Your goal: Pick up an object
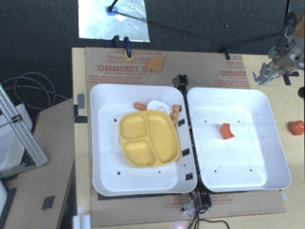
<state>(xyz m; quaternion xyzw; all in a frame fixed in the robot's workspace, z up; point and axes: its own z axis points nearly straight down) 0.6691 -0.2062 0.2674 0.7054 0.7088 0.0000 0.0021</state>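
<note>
Orange, the small block [226, 130] is lying mid-floor in the right bin [274, 142]. The gripper [268, 75] is being held beyond the far-right corner, spread and holding nothing; a descent is judged needed.

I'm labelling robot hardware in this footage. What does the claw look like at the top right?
The claw is a pale, silvery grey metal assembly with thin prongs pointing down and to the left. Behind it sits a bulkier grey block with dark parts and what may be cabling. The picture is too blurred there to make out any markings.
</note>
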